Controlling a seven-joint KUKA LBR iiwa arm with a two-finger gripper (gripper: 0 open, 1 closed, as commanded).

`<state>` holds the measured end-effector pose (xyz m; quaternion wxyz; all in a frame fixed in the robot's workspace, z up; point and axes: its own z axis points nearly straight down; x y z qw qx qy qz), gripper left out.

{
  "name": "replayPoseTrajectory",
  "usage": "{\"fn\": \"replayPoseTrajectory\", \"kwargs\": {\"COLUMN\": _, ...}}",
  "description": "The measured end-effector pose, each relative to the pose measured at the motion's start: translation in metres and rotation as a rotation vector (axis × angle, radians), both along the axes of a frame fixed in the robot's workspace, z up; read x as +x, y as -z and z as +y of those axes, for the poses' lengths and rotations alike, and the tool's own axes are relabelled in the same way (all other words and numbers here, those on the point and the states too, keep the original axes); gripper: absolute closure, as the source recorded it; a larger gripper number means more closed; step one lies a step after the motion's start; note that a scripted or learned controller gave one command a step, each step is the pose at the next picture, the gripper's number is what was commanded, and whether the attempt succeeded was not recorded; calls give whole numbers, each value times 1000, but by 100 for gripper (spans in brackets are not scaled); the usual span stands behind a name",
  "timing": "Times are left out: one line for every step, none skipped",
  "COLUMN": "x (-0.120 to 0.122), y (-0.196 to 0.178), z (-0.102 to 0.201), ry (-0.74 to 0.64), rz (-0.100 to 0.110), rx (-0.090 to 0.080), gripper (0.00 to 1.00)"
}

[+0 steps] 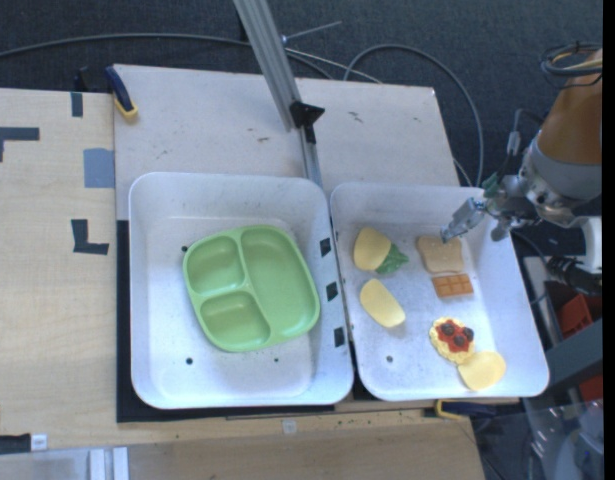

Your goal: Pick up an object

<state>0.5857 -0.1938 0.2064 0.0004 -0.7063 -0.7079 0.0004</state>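
I see the grey two-finger gripper [465, 221], state I cannot tell, just above the tan toast slice [441, 254], near the right white bin's [507, 268] far wall.

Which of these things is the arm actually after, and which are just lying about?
For the job (any could be picked), all in the right bin:
gripper
toast slice
waffle piece
two yellow pieces
small pizza
pale round piece

Lying about:
green divided plate in the left bin
blue-and-yellow clamp
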Motion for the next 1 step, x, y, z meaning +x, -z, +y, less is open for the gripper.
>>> {"fn": "replayPoseTrajectory", "kwargs": {"x": 0, "y": 0, "z": 0, "ry": 0, "rz": 0, "rx": 0, "gripper": 0}}
